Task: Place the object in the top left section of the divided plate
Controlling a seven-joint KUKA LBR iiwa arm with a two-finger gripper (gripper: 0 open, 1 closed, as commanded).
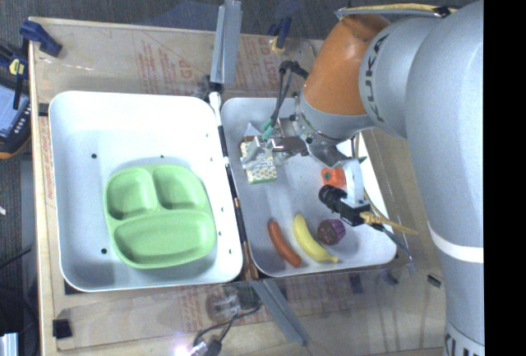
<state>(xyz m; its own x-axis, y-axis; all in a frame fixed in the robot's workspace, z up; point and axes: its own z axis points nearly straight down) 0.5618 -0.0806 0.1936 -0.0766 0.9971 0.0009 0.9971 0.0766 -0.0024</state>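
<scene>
Tool (265, 150) hangs over the right bin (374, 251) above a patterned packet (261, 170) (finger state hidden); green divided plate (161, 214) sits left.

Bare green divided plate (160, 216); arm (394, 75) over cluttered right bin (246, 112).

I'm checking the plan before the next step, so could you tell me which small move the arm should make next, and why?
Probably lift the gripper straight up a little. It sits over the small patterned packet in the right bin, while the green divided plate lies in the left bin; rising would show whether anything is gripped.
</scene>
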